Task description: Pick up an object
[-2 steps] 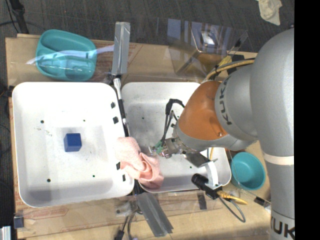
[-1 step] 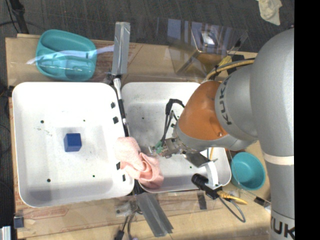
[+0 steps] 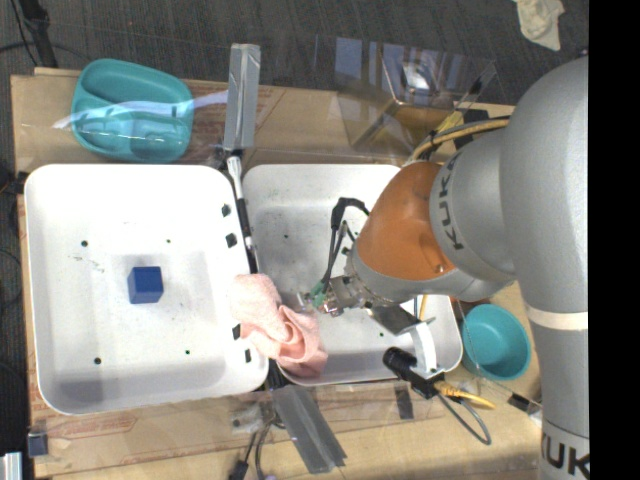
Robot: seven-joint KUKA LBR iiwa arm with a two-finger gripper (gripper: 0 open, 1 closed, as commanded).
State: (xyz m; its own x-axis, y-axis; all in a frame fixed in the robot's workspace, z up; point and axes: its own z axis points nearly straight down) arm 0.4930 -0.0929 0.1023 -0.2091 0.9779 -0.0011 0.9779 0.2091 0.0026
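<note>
A small blue cube lies in the middle of the left bin. A crumpled pink cloth hangs over the front left corner of the right bin, partly on the divider between the two bins. My gripper is low inside the right bin, just right of the cloth's upper edge and close to it. The orange band and grey wrist hide much of the bin floor behind it. Nothing can be seen held in the gripper.
A teal bowl stands on the bench right of the right bin. A teal plastic scoop lies behind the left bin. A clear plastic box stands behind the right bin. A pale rag lies on the floor at far right.
</note>
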